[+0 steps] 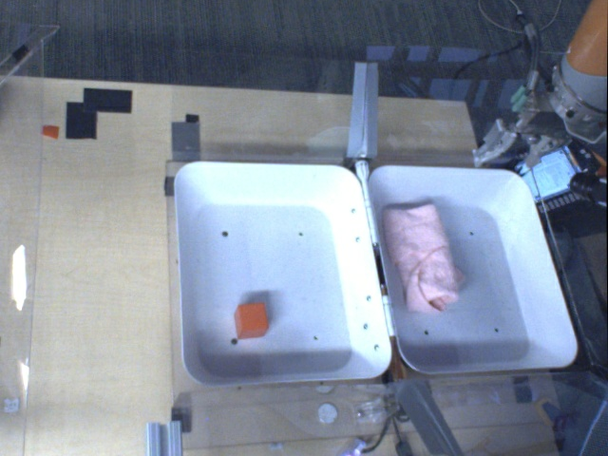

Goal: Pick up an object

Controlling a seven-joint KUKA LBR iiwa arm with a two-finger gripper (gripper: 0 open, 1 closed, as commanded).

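Note:
A small orange-red block (252, 320) lies in the left bin (204, 207), near its front left. A rolled pink cloth (423, 256) rests in the right bin (532, 283), left of its middle. My gripper (506, 143) hangs at the upper right, over the back rim of the right bin, well apart from the cloth and far from the block. The arm's orange band shows at the top right corner.
A metal post (361, 112) stands behind the gap between the two bins. Black and orange markers (90, 112) sit on the wooden bench at the far left. Cables and a blue device (556, 174) crowd the area beside the right bin.

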